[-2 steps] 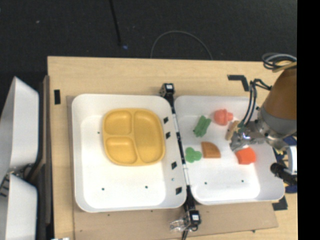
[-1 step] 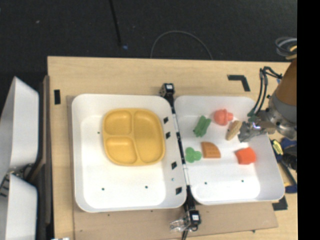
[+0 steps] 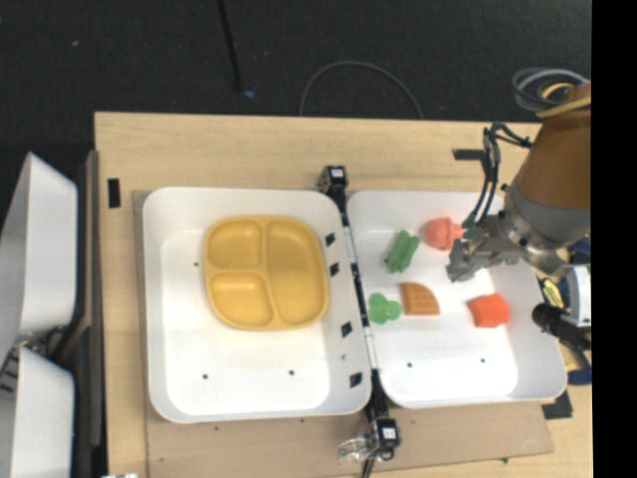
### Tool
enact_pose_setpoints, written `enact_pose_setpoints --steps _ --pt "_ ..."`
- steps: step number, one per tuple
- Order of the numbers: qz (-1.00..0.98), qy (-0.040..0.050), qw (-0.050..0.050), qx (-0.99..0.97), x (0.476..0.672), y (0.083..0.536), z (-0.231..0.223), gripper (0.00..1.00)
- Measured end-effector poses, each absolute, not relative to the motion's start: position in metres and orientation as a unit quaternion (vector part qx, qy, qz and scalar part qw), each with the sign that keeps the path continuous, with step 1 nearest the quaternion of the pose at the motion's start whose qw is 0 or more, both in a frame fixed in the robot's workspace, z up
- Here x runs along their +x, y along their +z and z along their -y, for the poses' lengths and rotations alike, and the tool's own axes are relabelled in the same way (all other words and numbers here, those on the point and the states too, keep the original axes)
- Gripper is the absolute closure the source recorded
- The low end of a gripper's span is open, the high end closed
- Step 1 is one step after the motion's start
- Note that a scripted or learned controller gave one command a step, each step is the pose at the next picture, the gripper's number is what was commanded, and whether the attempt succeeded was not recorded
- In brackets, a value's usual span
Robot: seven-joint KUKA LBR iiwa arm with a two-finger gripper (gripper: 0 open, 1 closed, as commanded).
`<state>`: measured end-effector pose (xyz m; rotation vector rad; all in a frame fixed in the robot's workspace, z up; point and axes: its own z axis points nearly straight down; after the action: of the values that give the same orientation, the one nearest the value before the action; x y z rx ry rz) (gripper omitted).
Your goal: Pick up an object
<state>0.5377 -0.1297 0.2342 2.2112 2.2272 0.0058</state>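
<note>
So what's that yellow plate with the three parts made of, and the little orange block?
The yellow plate looks like moulded plastic: one even colour, smooth, with soft rounded dividers and a faint sheen. The orange block in the right bin also seems plastic, or maybe rubbery toy food; its colour is solid and matte, but it is too small to be sure.
</note>
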Motion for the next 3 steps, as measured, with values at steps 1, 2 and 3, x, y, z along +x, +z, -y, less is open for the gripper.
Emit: enact_pose_setpoints --steps 1,2,3 --pt "-0.710 0.0007 0.000 0.705 0.542 0.226 0.078 1.00" --pt "-0.709 0.0005 0.000 0.705 0.540 0.221 0.032 1.00" --pt "-0.710 0.0017 0.000 0.704 0.541 0.236 -0.019 1.00"
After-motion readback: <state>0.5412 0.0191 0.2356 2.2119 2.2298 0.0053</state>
